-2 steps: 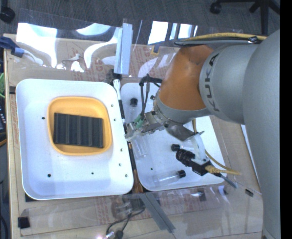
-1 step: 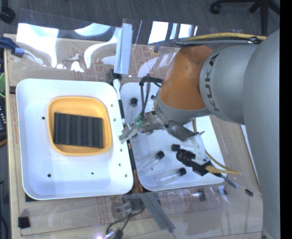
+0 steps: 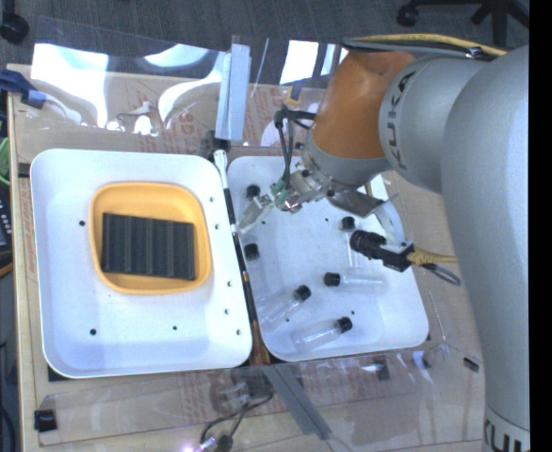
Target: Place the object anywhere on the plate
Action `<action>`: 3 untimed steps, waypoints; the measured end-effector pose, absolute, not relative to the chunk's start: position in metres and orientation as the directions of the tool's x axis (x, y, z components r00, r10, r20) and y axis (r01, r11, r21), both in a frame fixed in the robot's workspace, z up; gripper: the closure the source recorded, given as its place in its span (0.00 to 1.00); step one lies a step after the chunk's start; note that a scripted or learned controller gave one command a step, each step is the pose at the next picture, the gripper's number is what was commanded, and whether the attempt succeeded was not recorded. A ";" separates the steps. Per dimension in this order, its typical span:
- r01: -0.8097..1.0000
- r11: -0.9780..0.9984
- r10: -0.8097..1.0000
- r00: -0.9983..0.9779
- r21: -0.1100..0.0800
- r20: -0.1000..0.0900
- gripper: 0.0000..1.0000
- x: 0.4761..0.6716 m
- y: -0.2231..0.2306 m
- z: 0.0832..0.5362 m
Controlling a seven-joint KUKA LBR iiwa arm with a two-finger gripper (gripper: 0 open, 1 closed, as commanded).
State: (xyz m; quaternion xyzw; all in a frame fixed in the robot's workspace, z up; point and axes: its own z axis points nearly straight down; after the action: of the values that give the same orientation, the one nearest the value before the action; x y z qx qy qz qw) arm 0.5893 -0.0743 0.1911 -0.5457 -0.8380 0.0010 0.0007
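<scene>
Reaching in from the right, the arm (image 3: 446,111) covered the upper part of the right bin (image 3: 403,332), its orange band sitting above the wrist. The left bin (image 3: 59,337) held the plate (image 3: 102,205), a yellow dish with a dark ribbed insert, nothing resting on it. The right bin held several clear tubes with black caps; two lay near the front edge (image 3: 321,330) and (image 3: 285,301), another (image 3: 349,279) just behind, and loose black caps were scattered between them. The gripper (image 3: 290,194) hung low at the upper left of the right bin, close to the divide; whether it was spread or pinching anything could not be told, the tips being too small and cluttered. Judged the tubes light, stiff, smooth and prone to roll or slip, possibly brittle. Best hold: across the middle of the barrel, square to its length, with gentle pressure.
</scene>
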 end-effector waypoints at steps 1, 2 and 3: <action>0.879 0.476 0.879 -0.476 0.001 -0.001 0.00 0.657 -0.114 0.254; 0.877 0.481 0.877 -0.481 -0.003 0.001 0.00 0.657 -0.061 0.192; 0.730 0.684 0.730 -0.684 -0.003 0.003 0.00 0.657 -0.042 0.191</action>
State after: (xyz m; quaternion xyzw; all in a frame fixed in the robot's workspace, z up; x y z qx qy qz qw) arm 0.6566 -0.0418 0.1913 -0.3975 -0.9176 0.0006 0.0020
